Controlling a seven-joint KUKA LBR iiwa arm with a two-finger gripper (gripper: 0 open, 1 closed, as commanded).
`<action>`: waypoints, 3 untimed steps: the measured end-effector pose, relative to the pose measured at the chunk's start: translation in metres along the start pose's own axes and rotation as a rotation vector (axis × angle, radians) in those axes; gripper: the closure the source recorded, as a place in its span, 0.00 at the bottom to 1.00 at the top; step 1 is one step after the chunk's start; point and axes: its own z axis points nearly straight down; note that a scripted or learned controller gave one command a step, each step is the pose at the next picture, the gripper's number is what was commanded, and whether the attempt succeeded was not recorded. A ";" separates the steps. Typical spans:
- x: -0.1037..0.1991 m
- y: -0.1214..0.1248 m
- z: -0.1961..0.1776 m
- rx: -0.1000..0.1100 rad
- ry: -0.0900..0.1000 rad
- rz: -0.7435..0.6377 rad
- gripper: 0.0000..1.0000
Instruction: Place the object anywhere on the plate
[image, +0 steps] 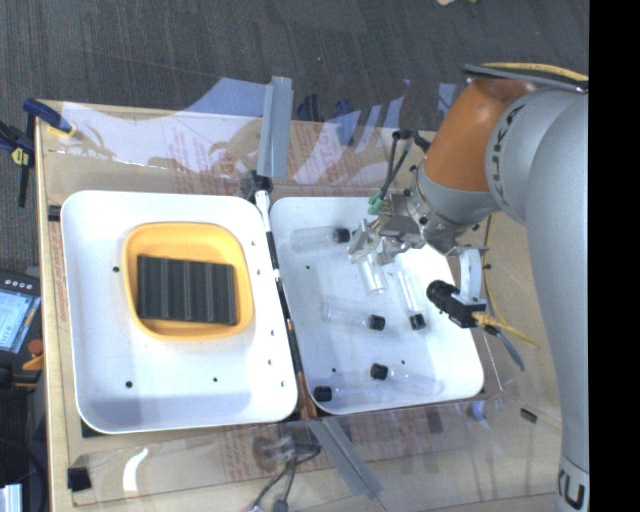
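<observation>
A yellow plate (186, 243) with a dark ribbed insert (187, 289) lies in the left bin (100, 380). Several clear vials with black caps lie scattered in the right bin (455, 375): one at the upper left (318, 238), one mid-bin (352, 315), one toward the right (408, 296), one near the front (405, 376). My gripper (378, 246) hangs over the upper middle of the right bin. A clear vial (373, 275) sits directly below it, touching or nearly touching; I cannot make out whether it is gripped.
A raised rim between the two bins (275, 290) separates plate and vials. A black cap (322, 394) sits at the right bin's front left corner. The arm's grey body and orange band (470, 130) cover the right bin's far right side.
</observation>
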 end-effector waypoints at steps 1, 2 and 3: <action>0.064 0.024 -0.030 0.001 0.000 -0.193 1.00; 0.064 0.024 -0.030 0.001 0.000 -0.193 0.00; 0.078 0.018 -0.019 0.004 0.001 -0.106 0.00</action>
